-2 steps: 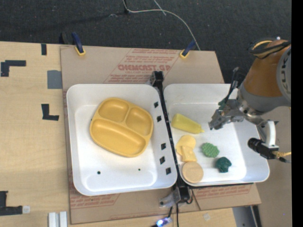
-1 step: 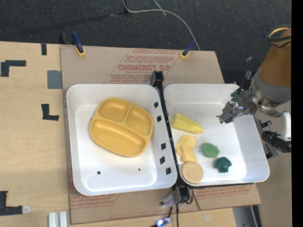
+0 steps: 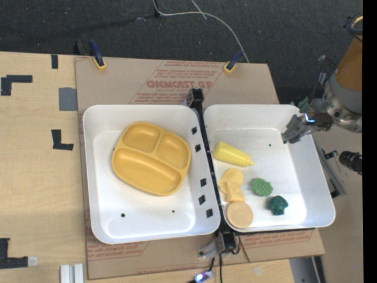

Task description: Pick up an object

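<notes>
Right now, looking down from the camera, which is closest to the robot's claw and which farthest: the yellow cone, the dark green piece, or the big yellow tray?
1. Yellow cone, right bin's left part, nearest the gripper.
2. Dark green piece, right bin's front.
3. Yellow divided tray, left bin, farthest.

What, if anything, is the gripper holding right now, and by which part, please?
Nothing: the two-finger gripper hangs at the right white bin's upper right rim with nothing between its fingers.
</notes>
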Available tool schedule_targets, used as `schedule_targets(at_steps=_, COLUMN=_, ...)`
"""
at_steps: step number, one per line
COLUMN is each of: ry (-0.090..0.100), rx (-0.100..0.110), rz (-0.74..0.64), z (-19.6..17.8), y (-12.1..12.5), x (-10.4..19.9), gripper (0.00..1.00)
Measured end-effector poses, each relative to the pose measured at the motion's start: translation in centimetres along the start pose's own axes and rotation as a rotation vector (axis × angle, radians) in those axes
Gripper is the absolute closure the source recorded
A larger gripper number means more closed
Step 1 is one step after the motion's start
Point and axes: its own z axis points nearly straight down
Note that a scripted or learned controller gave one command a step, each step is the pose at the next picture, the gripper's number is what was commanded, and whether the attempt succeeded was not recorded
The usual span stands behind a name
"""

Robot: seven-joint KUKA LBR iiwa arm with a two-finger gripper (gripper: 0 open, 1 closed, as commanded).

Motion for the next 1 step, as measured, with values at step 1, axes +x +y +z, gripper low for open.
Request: schedule_targets(at_steps=1, ry=0.002, rx=0.005, rz=-0.004, z=-0.02, y=1.08, x=5.02, gripper=1.00)
